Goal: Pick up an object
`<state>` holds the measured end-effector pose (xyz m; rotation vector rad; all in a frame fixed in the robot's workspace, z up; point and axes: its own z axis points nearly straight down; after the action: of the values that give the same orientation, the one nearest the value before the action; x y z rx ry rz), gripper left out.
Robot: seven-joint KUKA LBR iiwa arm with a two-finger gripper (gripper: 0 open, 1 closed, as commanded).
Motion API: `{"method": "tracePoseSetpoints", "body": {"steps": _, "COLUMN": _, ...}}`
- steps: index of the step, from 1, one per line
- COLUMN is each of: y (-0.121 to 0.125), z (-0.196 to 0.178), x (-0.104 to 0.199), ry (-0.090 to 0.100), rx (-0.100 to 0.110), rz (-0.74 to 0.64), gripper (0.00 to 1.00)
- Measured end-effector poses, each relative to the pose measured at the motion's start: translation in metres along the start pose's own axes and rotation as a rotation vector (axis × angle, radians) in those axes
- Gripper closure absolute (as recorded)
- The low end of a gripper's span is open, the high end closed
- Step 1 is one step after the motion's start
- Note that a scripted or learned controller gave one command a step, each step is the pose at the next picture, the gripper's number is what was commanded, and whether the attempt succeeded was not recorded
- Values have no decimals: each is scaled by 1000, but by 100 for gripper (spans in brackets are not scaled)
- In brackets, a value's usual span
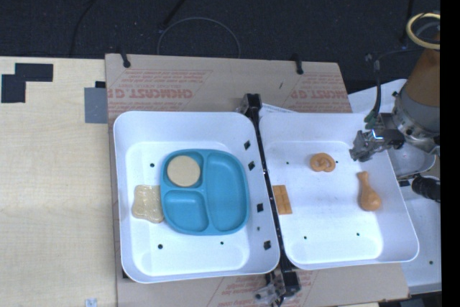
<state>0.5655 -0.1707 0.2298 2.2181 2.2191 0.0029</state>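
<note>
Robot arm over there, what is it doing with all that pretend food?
The robot arm's pincer hangs over the upper right corner of the right bin, and I see nothing in it. Its job is to pick something up. Nearest to it are a small pretzel-like piece and a drumstick-shaped piece; a flat orange piece lies by the divider. In the left bin a blue tray holds a round cracker, with a pale slice beside it.

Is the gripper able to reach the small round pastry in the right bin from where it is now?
Probably yes. The gripper hangs over the right bin's far right side, and the pastry lies in the open close by, with nothing between them.
</note>
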Motion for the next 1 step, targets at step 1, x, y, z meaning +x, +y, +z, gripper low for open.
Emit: {"method": "tracePoseSetpoints", "body": {"steps": 1, "y": 0, "z": -13, "x": -1, "ry": 2, "rx": 5, "rz": -1, "gripper": 100}}
